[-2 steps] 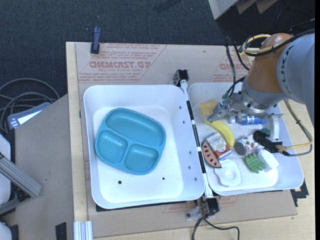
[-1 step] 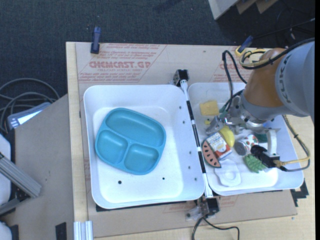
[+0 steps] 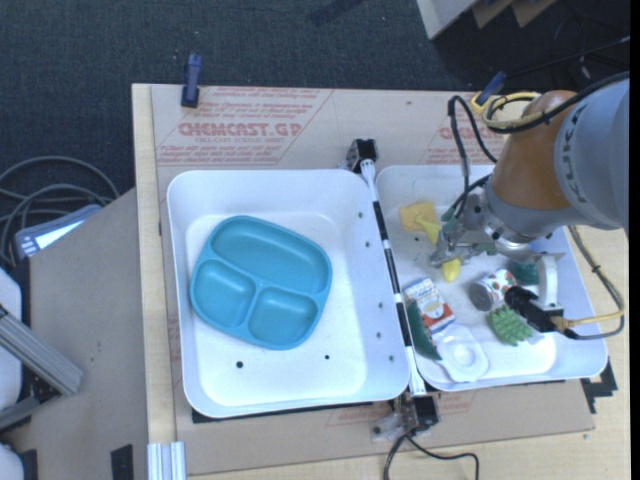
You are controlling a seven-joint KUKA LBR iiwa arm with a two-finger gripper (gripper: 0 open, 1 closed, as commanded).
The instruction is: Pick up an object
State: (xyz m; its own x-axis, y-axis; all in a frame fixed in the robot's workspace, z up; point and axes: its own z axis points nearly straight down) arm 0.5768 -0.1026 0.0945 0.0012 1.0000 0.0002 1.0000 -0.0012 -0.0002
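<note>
The right bin (image 3: 575,363) holds a mix of small objects. A crumpled yellow piece (image 3: 420,215) lies near its back left. A smaller yellow bit (image 3: 452,269) sits just below my gripper (image 3: 447,245), which hangs low over the bin's left-middle, between the two yellow pieces. The grey arm with its orange band (image 3: 530,163) comes in from the right and hides the bin's back part. A red-and-white packet (image 3: 430,303) lies in front of the gripper. I see nothing clearly held.
The left bin (image 3: 190,198) holds a blue divided plate (image 3: 262,281). In the right bin's front lie a dark green strip (image 3: 422,336), a white round lid (image 3: 463,356), a green bumpy item (image 3: 509,326), and a small silvery can (image 3: 487,293). Cables (image 3: 462,138) trail near the arm.
</note>
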